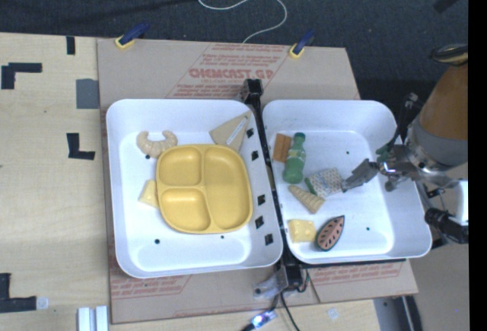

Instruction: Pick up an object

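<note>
The right bin (380, 124) on the desk holds several small things: a green bottle (294, 158) with a white cap, an orange block (281, 147) just beside it, a pale cone (306, 198), a checked grey piece (327, 181), a yellow chunk (301, 230) and a dark oval with red stripes (330, 233). The claw (358, 177) reaches in from the right and ends just beside the checked grey piece; how far it is open I cannot tell, and nothing is visibly held. The left bin (122, 170) carries a yellow divided plate (204, 189), which covers part of a tan wedge (148, 192). The arm is cut off at the edge.
</note>
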Tool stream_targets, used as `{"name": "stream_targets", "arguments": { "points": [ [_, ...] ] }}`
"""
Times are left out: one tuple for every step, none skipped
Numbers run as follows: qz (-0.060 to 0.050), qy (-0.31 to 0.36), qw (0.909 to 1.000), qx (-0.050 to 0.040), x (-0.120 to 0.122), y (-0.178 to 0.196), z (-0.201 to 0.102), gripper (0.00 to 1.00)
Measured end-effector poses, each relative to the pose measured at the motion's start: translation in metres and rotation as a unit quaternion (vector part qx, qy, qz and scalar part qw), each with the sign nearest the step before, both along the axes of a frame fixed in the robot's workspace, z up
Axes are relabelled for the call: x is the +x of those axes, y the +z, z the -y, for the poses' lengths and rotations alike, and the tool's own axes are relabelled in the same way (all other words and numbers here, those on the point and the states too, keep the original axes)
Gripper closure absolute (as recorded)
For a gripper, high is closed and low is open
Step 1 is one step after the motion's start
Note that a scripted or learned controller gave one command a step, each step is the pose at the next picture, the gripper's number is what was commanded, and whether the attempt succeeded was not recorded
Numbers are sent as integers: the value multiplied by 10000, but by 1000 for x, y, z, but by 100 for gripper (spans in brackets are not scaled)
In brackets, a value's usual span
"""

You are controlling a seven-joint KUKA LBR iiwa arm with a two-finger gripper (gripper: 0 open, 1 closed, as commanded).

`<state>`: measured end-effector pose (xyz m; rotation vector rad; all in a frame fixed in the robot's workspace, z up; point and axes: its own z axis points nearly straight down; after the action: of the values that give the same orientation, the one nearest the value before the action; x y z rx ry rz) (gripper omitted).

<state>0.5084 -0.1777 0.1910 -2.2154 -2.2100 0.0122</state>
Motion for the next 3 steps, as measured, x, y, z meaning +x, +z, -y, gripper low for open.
{"name": "stream_targets", "arguments": {
  "points": [
    [59, 17, 10000, -14, 3, 6, 0, 0],
    [33, 15, 10000, -8, 2, -57, 4, 0],
    [63, 20, 10000, -21, 2, -109, 3, 0]
  ]
}}
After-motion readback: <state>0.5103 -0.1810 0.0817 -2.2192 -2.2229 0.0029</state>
